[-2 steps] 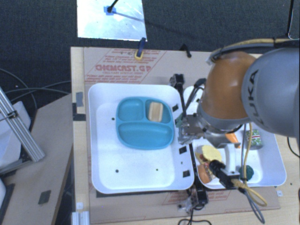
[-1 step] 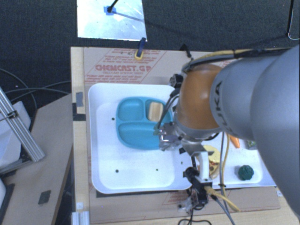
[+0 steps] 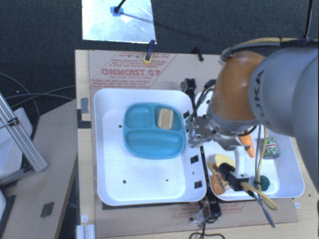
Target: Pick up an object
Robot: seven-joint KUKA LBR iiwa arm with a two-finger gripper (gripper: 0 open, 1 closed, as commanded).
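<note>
inside blue tray (image 3: 149, 146), top-right compartment: tan block (image 3: 165, 118), upright; fingers' state cannot tell.

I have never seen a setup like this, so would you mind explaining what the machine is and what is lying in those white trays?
This is one camera fixed above a bench, looking down at a slant. The big grey and orange shape is a robot arm reaching in from the right; its job is to pick something up. Two shallow white bins sit side by side. The left bin holds a blue divided plate with a tan block in one compartment. The right bin holds small mixed items, partly hidden by the arm. I cannot tell whether anything is held.
</note>
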